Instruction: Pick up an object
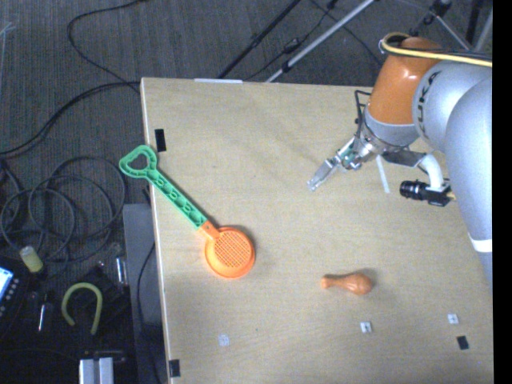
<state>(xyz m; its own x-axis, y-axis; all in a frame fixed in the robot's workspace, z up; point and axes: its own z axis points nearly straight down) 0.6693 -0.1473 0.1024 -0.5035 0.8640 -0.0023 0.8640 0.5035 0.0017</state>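
An orange round sieve with a long green handle [200,226] lies at the left of the tan bench top, its handle loop poking over the left edge. A small orange drumstick-shaped toy [350,282] lies lower, right of centre. My gripper [317,181] reaches in from the right and points down-left over bare surface in the upper middle. It is well clear of both objects and touches neither. The grey arm with its orange band [400,86] rises behind it at the upper right.
The tan bench surface [264,134] has small black and white markers near its lower right and left edges. Cables, a green hook-shaped item [80,302] and tripod legs lie on the dark floor to the left and behind.
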